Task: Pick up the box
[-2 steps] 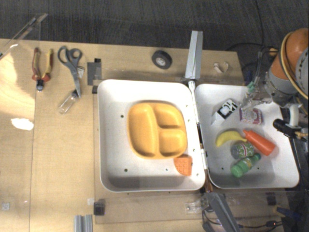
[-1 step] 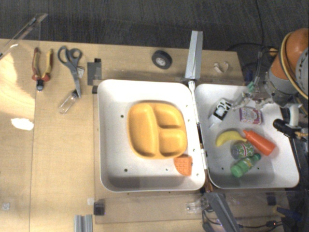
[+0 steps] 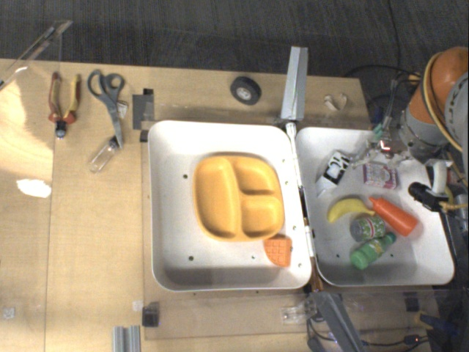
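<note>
Found the gripper [image 3: 382, 147] at twelve o'clock in the right bin [image 3: 429, 266], close to the far rim, carried by the grey arm [image 3: 442, 79] with its orange band, entering from three o'clock. Could not tell the gripper's state, whether wide, narrow or clamped on something. Saw the box [image 3: 379, 174], pale with purplish print, lying flat at six o'clock of the gripper and just beside it, toward twelve o'clock from the bin's middle. Could not tell contact from a small gap there. Noted a black-and-white pack [image 3: 334, 169] at ten o'clock in the same bin, slanted, apart from the box. Spotted a banana [image 3: 348, 209] at nine o'clock, with an orange carrot [image 3: 394, 215] at three o'clock of it, near the bin's middle. Found a grey can [image 3: 366, 228] at six o'clock of the banana's tip, right beside a green bottle [image 3: 371, 251] at six o'clock in the bin. Saw a yellow divided tray [image 3: 212, 178] in the middle of the left bin [image 3: 176, 251], with an orange waffle-patterned piece [image 3: 278, 251] at five o'clock, touching the tray's corner. On the bench [image 3: 73, 270] beyond the bins, noted red-handled pliers [image 3: 63, 103] and scissors [image 3: 108, 97] at ten o'clock of the left bin, and a black tape roll [image 3: 245, 89] at twelve o'clock
</note>
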`<state>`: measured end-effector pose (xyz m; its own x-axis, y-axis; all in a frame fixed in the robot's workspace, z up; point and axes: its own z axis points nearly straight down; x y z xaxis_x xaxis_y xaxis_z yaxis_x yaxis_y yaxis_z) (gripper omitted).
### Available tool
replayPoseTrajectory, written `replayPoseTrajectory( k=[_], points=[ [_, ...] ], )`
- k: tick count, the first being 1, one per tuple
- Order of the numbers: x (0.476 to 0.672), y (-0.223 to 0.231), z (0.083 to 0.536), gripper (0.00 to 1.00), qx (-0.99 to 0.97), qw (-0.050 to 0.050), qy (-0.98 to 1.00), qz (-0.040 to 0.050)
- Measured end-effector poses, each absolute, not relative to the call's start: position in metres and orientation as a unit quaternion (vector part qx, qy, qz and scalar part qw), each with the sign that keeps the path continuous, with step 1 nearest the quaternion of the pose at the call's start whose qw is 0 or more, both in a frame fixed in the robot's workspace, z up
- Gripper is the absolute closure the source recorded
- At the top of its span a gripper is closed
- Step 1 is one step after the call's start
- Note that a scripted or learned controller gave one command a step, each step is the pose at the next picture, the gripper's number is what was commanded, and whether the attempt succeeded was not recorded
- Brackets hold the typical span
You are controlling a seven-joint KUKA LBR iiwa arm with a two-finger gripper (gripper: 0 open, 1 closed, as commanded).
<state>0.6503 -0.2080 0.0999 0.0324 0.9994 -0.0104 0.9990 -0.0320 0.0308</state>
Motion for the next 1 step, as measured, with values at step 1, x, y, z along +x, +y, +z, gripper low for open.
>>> replayPoseTrajectory(
  k=[1],
  points=[
    [0.653, -0.2073, 0.1136, 1.0, 0.716, 0.019, 0.698, 0.0084]
  ],
)
